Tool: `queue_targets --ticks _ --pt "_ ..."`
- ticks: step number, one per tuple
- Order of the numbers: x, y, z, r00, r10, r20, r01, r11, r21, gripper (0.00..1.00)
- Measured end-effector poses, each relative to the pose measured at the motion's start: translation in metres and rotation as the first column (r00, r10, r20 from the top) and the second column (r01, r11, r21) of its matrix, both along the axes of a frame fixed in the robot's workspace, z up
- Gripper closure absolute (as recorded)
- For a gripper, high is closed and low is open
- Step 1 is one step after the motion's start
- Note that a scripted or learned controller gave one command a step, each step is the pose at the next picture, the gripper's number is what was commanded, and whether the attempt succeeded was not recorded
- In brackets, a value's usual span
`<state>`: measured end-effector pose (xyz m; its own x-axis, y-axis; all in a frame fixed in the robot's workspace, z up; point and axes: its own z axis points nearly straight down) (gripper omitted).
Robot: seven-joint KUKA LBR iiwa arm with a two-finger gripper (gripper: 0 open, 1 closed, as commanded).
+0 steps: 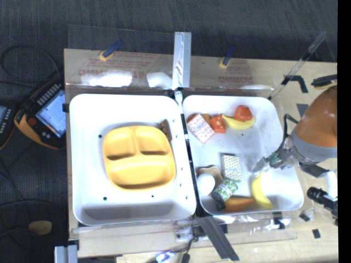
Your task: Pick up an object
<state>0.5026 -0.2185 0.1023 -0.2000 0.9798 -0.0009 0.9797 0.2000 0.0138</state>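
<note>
One arm reaches in from the right over the right bin (277, 114), its gripper (262, 164) low near the bin's right wall, above open floor. Whether it is open or closed cannot be told from this slant, and nothing shows held in it. The nearest object is a banana (261, 190), lying just below and slightly left of the gripper as the camera sees it, toward the bin's front edge. Its long axis runs roughly from the gripper's side down to the front wall, curving a little right. A carrot (239, 204) lies touching or just beside its lower end, with a can (225, 190) beyond to the left. A small box (231, 166) sits left of the gripper. Judging by position, a short move toward the front wall would bring the gripper over the banana's middle.
</note>
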Motion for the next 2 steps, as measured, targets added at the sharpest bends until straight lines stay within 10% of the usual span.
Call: queue_targets --ticks 2 --pt "-0.018 0.104 0.021 1.0 -0.004 -0.014 0.004 1.0 -0.001 1.0"
